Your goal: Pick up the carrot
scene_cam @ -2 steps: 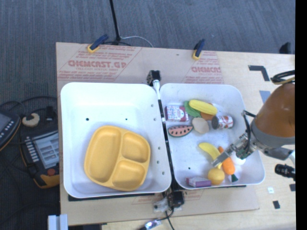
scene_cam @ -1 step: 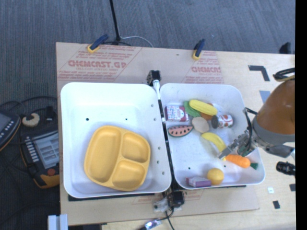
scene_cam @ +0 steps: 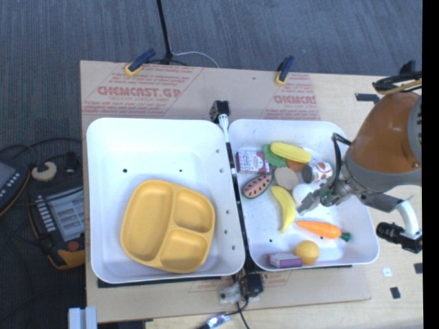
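Camera view, right bin [scene_cam: 357,252]: gripper [scene_cam: 317,199] low among the toys, jaws spread, nothing between them. Carrot [scene_cam: 319,229] lies flat just below it, apart from the fingers, green tip pointing right. Banana [scene_cam: 285,208] just left; corn cob [scene_cam: 290,152] farther up; orange ball [scene_cam: 308,251] near the front wall. Left bin [scene_cam: 103,204]: yellow divided plate [scene_cam: 168,225].

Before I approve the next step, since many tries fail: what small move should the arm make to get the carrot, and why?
Probably a short shift toward the near edge of the right bin, then down. The hand sits over the white item by the banana, while the carrot lies just below it in the camera view, apart from it and not gripped.
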Controlling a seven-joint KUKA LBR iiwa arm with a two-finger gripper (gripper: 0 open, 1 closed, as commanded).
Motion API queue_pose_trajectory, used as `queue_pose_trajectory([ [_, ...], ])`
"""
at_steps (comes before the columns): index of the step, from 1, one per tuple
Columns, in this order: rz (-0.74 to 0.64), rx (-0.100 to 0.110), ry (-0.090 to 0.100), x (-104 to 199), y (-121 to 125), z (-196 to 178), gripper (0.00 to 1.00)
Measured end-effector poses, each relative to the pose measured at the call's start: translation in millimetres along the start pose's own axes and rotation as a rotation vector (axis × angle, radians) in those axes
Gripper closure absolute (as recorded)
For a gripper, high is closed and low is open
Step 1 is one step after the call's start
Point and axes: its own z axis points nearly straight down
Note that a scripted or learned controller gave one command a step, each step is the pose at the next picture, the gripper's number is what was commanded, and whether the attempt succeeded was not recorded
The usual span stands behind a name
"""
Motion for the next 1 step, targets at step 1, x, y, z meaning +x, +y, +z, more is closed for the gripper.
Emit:
queue_pose_trajectory([
  [1, 0.002, 0.003, 0.001, -0.7, -1.7, 1.3, 0.00],
])
